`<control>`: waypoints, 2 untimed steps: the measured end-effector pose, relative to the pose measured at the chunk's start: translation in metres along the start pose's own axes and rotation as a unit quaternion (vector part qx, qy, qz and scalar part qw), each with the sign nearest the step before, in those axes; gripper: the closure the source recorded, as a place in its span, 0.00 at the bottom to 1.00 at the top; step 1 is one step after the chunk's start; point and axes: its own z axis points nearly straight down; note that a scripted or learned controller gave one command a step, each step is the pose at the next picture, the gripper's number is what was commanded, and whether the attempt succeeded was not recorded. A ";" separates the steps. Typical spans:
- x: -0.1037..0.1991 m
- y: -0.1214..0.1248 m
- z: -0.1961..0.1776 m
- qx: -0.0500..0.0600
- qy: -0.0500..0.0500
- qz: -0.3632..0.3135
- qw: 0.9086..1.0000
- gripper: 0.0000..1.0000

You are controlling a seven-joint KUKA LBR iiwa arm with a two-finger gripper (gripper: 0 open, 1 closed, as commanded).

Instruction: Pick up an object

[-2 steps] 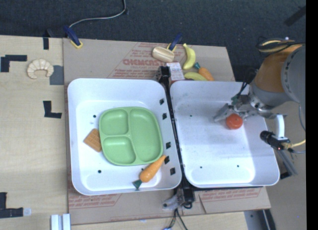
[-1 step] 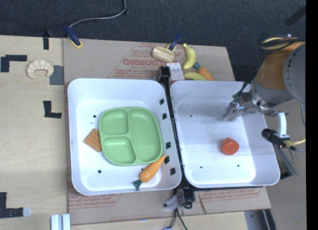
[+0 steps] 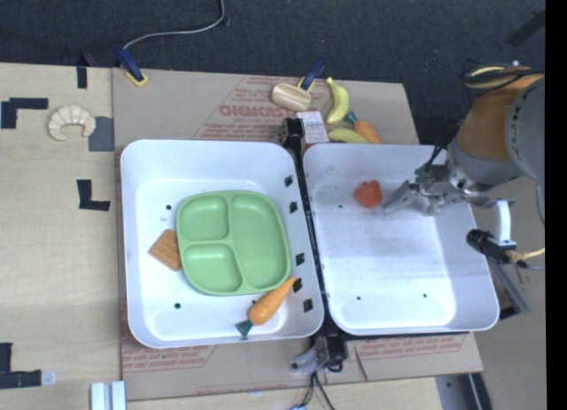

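Reaching into right bin (image 3: 399, 311), tool (image 3: 390, 207) just beside red object (image 3: 368, 193).
Tool spread cannot tell; red object lies at bin's 11 o'clock, tool at its 4 o'clock, nothing gripped.

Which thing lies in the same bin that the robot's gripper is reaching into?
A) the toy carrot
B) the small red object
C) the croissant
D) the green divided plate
B: the small red object lies in the right bin, just beside the gripper.
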 end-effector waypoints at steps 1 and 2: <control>0.081 0.021 0.012 0.003 0.003 0.000 1.000 0.00; 0.103 0.062 0.013 0.004 0.002 0.000 1.000 0.00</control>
